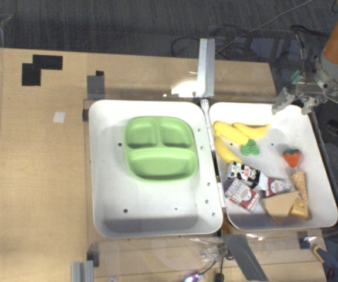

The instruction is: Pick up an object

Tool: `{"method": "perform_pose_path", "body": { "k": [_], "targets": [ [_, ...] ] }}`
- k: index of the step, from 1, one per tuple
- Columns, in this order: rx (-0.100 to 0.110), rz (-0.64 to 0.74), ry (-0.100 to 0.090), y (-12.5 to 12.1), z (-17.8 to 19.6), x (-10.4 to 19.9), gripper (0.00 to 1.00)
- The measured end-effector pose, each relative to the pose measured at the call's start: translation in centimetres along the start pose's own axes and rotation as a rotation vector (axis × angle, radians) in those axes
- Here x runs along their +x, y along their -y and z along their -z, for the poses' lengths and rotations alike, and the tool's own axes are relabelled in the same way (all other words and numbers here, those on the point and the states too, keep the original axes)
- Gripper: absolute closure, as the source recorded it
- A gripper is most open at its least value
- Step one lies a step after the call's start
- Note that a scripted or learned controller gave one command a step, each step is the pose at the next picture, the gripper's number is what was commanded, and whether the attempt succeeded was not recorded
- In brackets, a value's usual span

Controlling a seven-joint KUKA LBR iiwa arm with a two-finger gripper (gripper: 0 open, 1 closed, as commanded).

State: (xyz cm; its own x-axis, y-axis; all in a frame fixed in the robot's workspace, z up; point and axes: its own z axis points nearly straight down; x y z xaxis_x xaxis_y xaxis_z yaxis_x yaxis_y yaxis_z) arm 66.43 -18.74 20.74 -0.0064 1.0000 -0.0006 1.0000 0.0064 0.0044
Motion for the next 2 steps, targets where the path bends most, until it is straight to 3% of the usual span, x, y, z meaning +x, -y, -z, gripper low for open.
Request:
{"method": "perform_pose_path", "body": {
  "k": [1, 2],
  "targets": [
    [0.003, -0.001, -0.001, 7.2, -10.3, 3.3, 0.00],
    [-0.015, 0.143, 0.004, -0.2, -11.4, 1.4, 0.00]
  ]
}}
